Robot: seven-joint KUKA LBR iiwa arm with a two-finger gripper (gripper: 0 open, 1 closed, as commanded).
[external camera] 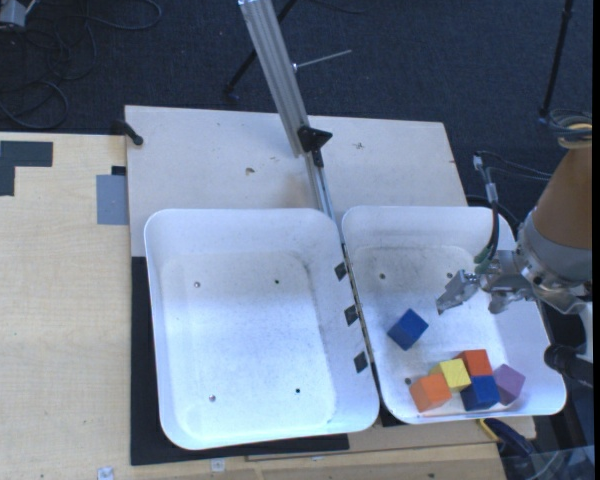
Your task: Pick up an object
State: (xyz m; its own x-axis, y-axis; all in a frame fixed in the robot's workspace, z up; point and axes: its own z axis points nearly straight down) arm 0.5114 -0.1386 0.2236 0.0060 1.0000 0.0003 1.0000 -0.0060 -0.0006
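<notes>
In the right bin [420, 230] a blue cube [408, 328] lies alone near the middle. A cluster sits at the front edge: an orange cube [430, 390], a yellow cube [455, 373], a red-orange cube [477, 361], a darker blue cube [480, 394] and a purple cube [509, 381]. My gripper [475, 300] hangs over the right side of this bin, up and to the right of the lone blue cube. Its fingers are spread open with nothing between them.
The left bin [180, 238] lies beside the right one, with a divider carrying black clips [348, 313] between them. A slanted aluminium rail [280, 78] rises behind the bins. The arm's orange band [570, 198] is at the right.
</notes>
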